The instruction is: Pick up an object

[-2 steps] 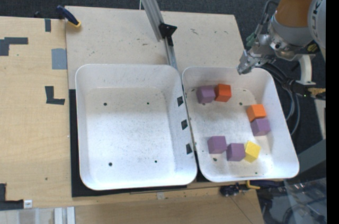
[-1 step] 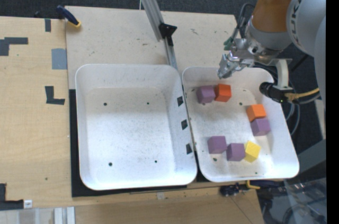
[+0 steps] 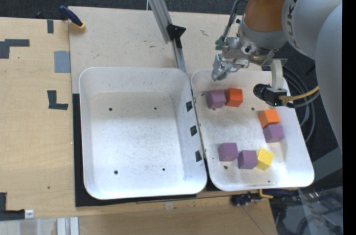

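Purple block sits touching an orange block at the right bin's far end; gripper hovers just above, grasp unreadable; no legible writing anywhere.

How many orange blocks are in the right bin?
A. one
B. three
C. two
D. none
C: one orange block sits beside a purple block near the bin's far end, under the gripper, and a second orange block lies by the right wall.
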